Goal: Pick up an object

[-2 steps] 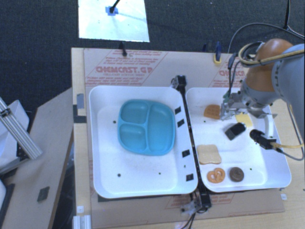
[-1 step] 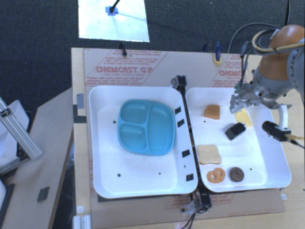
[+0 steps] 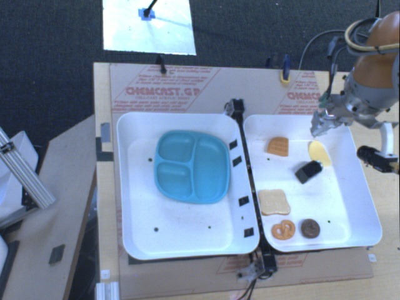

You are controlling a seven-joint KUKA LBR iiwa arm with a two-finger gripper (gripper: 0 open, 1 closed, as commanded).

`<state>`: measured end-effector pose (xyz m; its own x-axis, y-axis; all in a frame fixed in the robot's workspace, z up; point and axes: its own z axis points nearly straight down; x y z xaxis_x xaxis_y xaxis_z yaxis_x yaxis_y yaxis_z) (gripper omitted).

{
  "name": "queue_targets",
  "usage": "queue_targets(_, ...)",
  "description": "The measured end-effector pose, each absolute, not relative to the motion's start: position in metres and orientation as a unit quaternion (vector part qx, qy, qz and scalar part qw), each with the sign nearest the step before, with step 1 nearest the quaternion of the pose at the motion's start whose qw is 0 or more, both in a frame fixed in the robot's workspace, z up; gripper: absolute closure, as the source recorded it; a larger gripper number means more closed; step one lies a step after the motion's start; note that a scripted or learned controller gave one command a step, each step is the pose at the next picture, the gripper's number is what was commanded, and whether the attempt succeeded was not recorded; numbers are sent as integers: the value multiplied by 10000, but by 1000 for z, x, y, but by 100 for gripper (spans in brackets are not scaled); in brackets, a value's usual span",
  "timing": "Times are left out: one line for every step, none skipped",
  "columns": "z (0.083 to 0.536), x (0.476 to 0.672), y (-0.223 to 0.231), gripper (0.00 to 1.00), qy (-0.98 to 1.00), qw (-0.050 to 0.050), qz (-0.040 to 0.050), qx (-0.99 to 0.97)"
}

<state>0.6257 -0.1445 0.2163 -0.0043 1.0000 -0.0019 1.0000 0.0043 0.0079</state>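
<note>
A worktop (image 3: 187, 83) of printed board carries two white bins edge to edge. The left bin (image 3: 134, 230) holds a blue divided plate (image 3: 190, 166) with bare floor all round it. In the right bin (image 3: 365, 220) lie, well spaced, a bread slice (image 3: 274, 201), pretzel (image 3: 283, 230), brown cracker (image 3: 279, 146), chocolate donut (image 3: 310, 228), black block (image 3: 308, 170) and yellow piece (image 3: 318, 152). The pincer (image 3: 320, 125) hovers over the far rim; its grip cannot be told.

I judge this a robotics lab: my bench carries a printed cardboard sheet (image 3: 187, 89), an aluminium extrusion rail (image 3: 25, 177) lower left, dark carpet (image 3: 50, 42) behind.
</note>
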Motion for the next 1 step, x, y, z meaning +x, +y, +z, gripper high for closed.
queue_targets(217,622,-100,100,7102,0,10,7040)
